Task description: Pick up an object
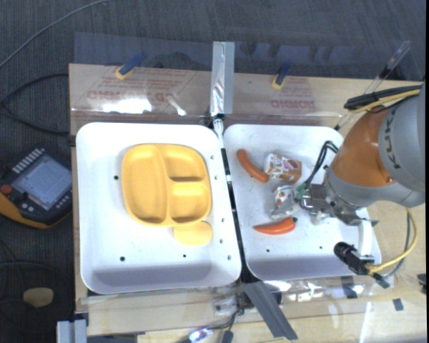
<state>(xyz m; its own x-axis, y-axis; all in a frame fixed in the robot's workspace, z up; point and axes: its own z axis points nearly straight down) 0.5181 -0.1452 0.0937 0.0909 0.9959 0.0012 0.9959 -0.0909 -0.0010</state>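
A wooden tabletop (386, 98) on dark grey carpet (28, 77) carries two shallow white bins side by side: the left bin (100, 256) holds a yellow divided tray (164, 181) with bare white floor around it. In the right bin (300, 259) the grey and orange arm (375, 156) reaches from the right, leaving open floor along the near edge. Its end effector (294, 199), grip state impossible to tell, sits at a crumpled silver packet (282, 200), between a printed wrapper (282, 166) beside an orange sausage (252, 166) and a red sausage (275, 226).

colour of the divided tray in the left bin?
Yellow. The divided tray sits in the left bin, plain in the camera view.
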